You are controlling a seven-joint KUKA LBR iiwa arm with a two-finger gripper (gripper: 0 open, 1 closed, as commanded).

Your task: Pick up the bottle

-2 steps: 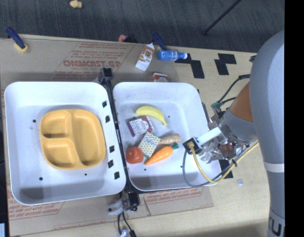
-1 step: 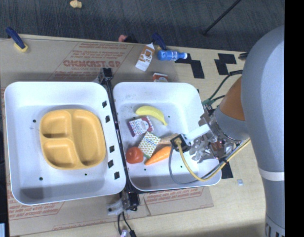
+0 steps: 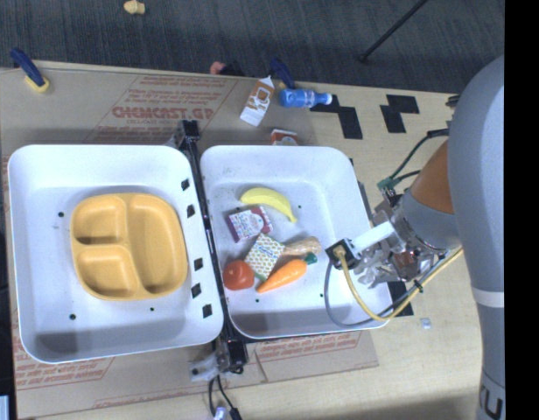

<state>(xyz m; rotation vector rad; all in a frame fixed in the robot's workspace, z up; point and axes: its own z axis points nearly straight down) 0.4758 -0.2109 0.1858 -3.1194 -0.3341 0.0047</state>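
Note:
A small blue bottle (image 3: 303, 99) lies on its side on the bench, beyond the far rim of the right bin (image 3: 339, 160) and outside it. My gripper (image 3: 373, 268) hangs over that bin's right rim, far from the bottle and nearer the front. Cables loop under the wrist. Nothing shows in the gripper. The grey arm with its orange band (image 3: 437, 182) comes in from the right.
In the right bin lie a banana (image 3: 269, 203), a red packet (image 3: 248, 224), a patterned box (image 3: 264, 255), a carrot (image 3: 285, 275), a red tomato (image 3: 238, 276) and a beige item (image 3: 301, 247). The left bin (image 3: 42, 169) holds a yellow divided plate (image 3: 128, 243). A small carton (image 3: 257, 101) lies beside the bottle.

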